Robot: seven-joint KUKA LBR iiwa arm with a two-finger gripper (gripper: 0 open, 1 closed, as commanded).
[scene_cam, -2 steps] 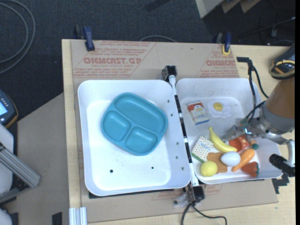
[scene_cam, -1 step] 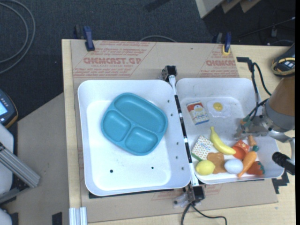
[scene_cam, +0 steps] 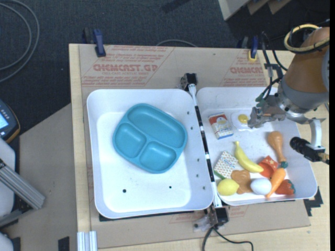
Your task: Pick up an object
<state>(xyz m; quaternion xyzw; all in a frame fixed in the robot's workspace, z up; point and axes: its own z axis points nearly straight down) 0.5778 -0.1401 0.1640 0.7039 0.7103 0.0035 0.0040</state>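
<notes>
My gripper (scene_cam: 256, 117) hangs low over the back of the right bin (scene_cam: 309, 179), below the grey wrist and its orange band. A small yellow piece (scene_cam: 242, 119) lies just to its left, and a red and white carton (scene_cam: 221, 125) sits further left. Toward the front of the same bin lie a banana (scene_cam: 246, 160), a drumstick (scene_cam: 276, 143), a carrot (scene_cam: 276, 181), a white egg (scene_cam: 260, 185) and a lemon (scene_cam: 227, 186). I see nothing held in the gripper.
The left bin (scene_cam: 104, 182) holds a blue divided plate (scene_cam: 150, 137). A metal divider (scene_cam: 201, 140) runs between the two bins. A speckled wedge (scene_cam: 225, 164) and red pieces (scene_cam: 268, 166) crowd the right bin's front. Cables hang beside the arm.
</notes>
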